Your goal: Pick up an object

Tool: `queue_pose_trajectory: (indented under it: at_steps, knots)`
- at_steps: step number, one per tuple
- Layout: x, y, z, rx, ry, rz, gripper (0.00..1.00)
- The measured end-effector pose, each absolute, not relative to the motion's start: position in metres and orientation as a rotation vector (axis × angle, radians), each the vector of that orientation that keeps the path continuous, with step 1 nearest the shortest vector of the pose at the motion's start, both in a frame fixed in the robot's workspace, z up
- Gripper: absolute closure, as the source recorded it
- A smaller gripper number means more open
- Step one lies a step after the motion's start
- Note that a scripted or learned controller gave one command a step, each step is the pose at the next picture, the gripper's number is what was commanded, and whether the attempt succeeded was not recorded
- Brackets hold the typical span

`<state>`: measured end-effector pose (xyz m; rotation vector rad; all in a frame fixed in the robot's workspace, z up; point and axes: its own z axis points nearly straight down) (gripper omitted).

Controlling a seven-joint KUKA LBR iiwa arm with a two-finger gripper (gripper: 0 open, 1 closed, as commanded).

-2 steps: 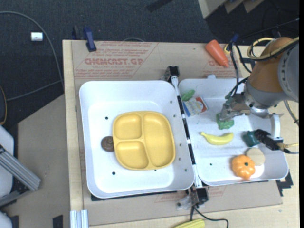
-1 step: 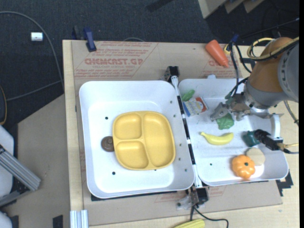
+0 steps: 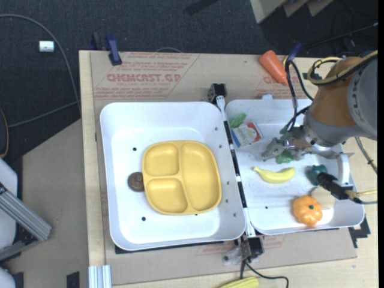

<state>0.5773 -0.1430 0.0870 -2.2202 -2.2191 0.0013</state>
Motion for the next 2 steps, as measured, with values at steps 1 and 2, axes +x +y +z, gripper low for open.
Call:
queue_pose_trajectory:
  at_steps: [1,2]
  knots:
    - [0.609,-0.201,0.085,-2.224,-2.223,0.0,0.0]
    - [0.582,-0.129,0.085,-2.218,-2.221,0.0,0.0]
